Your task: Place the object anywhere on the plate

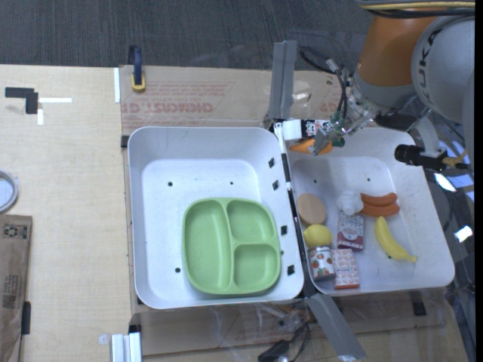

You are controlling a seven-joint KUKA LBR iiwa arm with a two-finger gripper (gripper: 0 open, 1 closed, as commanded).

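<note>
A green three-compartment plate (230, 245) lies in the left white bin (151, 164), toward its front. My gripper (326, 136) hangs over the back left corner of the right bin (423, 270). It is shut on a small orange object (305, 146), which sticks out to the left of the fingers, close to the wall between the bins. The gripper is well behind and to the right of the plate.
On the right bin's floor lie a tan oval item (312, 208), a lemon (318, 236), a small can (321, 264), two red-and-white packets (350, 231), a white lump (348, 201), a sausage (379, 203) and a banana (393, 240). A blue-and-yellow clamp (136, 72) stands at the back.
</note>
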